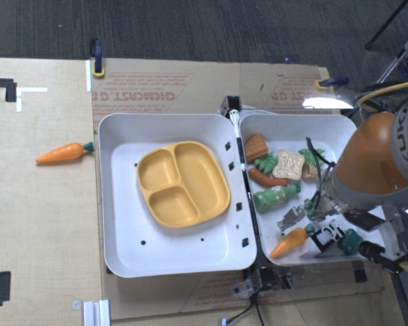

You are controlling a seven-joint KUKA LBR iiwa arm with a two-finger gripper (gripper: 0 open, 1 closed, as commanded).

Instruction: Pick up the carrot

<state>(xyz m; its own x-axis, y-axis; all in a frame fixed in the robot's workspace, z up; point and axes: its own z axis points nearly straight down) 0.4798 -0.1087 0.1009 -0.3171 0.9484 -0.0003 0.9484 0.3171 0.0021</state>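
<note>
An orange carrot (pixel 288 242) lies tilted at the right bin's (pixel 340 119) front edge. A second carrot (pixel 62 153) rests on the counter (pixel 34 216), left of both bins.

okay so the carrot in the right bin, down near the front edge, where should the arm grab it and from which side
Probably across the thick orange middle of the carrot, coming from above. It lies flat and slanted, pointed tip toward the bin's front-left corner, leafy end up-right beside the end effector. Closing across its narrow width suits the taper; the tip is too thin, and the bin wall sits close on that side.
</note>
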